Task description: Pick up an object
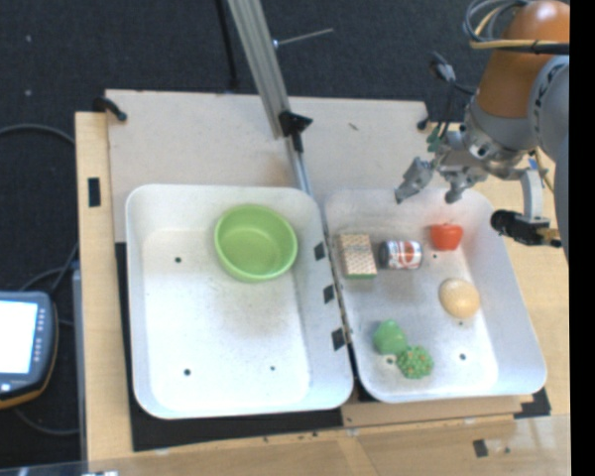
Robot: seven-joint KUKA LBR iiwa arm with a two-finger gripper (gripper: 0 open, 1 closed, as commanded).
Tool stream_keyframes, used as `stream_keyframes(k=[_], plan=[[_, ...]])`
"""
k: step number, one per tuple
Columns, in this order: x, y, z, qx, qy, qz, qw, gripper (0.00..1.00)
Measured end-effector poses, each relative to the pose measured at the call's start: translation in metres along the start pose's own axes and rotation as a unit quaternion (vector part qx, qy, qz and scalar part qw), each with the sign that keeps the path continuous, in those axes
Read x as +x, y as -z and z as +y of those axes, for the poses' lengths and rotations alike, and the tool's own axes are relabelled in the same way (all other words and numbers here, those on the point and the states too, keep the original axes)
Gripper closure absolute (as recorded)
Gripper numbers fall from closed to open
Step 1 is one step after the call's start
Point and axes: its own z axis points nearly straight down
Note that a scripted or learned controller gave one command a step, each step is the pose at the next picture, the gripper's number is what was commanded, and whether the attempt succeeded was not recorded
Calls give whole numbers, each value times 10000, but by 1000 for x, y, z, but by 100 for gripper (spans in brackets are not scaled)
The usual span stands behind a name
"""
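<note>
At two o'clock above the right bin (506,296), my end effector (432,188) hangs with fingers spread, gripping nothing; a red tomato (444,235) lies just beneath, at its six o'clock.

Two bins (149,266), one bowl (255,243), six small objects (402,255)

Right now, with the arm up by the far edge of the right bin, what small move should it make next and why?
Probably lower the end effector toward the red tomato-like piece just below it in the picture. The fingers look spread with nothing between them, and that piece lies nearest, apart from the small can.
</note>
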Motion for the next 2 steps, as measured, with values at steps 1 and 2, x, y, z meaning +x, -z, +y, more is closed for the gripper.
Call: stream_keyframes(k=[1, 2], plan=[[-1, 0, 0, 3, 2, -7, 10000, 0], [-6, -43, 1, 20, -14, -6, 10000, 0]])
